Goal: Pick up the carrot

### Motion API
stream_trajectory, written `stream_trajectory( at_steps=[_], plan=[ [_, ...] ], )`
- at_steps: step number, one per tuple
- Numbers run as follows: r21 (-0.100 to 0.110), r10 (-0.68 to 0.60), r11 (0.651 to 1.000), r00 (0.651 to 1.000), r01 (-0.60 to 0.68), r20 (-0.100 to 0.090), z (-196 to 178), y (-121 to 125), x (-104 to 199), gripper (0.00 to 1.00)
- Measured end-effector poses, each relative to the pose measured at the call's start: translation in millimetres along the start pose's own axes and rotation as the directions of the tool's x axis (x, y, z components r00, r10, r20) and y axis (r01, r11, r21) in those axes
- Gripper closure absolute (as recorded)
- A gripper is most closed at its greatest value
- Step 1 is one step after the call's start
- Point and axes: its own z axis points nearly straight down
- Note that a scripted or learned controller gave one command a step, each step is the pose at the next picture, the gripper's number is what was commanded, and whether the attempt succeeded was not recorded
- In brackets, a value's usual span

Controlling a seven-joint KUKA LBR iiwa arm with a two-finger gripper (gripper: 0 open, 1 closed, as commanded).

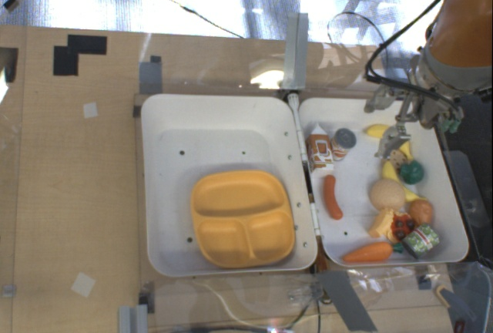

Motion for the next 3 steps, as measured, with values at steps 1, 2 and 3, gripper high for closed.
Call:
stream_trajectory(
  at_steps=[1, 2, 3],
  plan=[
    [0.002, 0.162, 0.987, 0.986, -0.162, 0.031, 121.1, -12.0, 11.5, 0.00],
    [0.000, 0.263, 0.965, 0.965, -0.263, 0.006, 163.7, -49.6, 71.9, 0.00],
    [-0.001, 0.398, 0.917, 0.917, -0.398, 0.010, 162.8, -13.9, 113.5, 0.00]
  ],
)
